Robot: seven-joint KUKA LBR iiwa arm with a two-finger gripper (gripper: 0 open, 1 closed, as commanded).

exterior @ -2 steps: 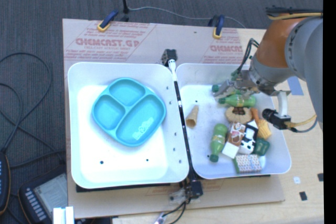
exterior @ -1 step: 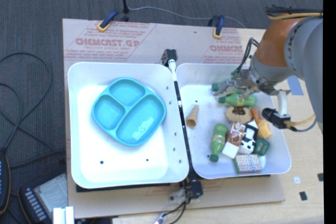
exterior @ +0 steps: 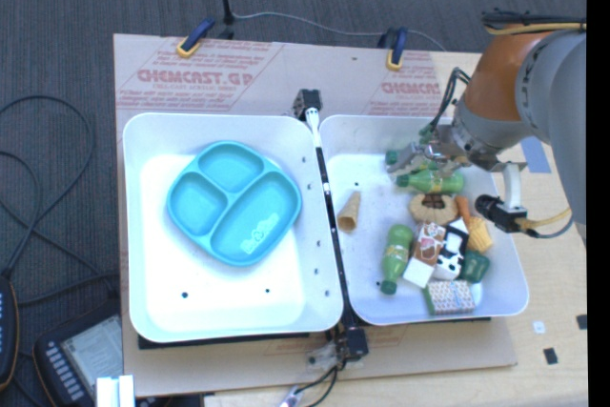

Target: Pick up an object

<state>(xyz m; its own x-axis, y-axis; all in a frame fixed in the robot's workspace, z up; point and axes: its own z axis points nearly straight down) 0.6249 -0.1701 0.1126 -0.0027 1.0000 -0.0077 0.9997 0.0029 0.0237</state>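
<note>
Camera view: hovering low over the right shallow white bin (exterior: 355, 295), at its far right corner, the grey two-finger gripper (exterior: 431, 151), just above a green plastic bottle (exterior: 431, 178) lying on its side. Possibly touching it; grip state impossible to tell. Lying in the left white bin (exterior: 143, 300), a blue three-compartment plastic plate (exterior: 234, 202). Resting near the divider, a tan cone (exterior: 349, 210).

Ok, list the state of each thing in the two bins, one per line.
blue divided plate: flat in the left bin, compartments bare
ice cream cone: lying on its side
green bottle: lying down
second green bottle: on its side beside the gripper
toy pile: heaped in the right bin
</note>
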